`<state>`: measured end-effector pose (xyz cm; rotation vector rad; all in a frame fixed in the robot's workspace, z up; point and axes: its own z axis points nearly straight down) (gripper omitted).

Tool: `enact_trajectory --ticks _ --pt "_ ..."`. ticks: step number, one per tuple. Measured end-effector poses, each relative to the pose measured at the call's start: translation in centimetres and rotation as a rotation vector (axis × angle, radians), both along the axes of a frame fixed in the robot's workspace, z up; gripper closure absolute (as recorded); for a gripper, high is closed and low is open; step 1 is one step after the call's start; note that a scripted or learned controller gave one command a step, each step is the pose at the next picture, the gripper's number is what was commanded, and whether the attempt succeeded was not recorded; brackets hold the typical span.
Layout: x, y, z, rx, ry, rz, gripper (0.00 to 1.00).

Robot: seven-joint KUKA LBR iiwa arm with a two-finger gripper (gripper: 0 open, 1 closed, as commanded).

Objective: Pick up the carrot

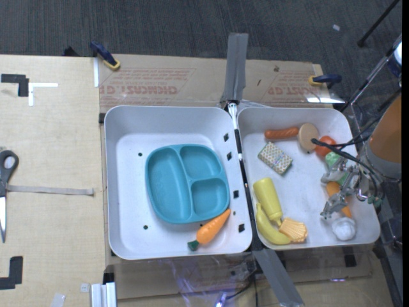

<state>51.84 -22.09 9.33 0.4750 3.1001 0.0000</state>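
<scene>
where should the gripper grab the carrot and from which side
Probably from above, at the thick orange middle of the carrot. It lies flat and slanted in the left bin, beside the blue plate, so the fingers should close across its width. The gripper is over the right bin.

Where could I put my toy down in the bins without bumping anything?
Left bin: bare floor along its left wall beside the blue plate, and behind the plate. The carrot sits by the plate's front-right corner. Right bin: a small gap between the sponge and the gripper; elsewhere it is crowded with the banana, yellow bottle and sausage.
</scene>
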Motion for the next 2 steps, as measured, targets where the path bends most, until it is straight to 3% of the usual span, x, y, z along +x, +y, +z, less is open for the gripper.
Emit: enact_trajectory --ticks 1,2 --pt "1.4 0.2 -0.1 0.004 0.002 -0.204 0.00" --pt "1.6 0.2 1.0 0.001 -0.002 -0.202 1.00"
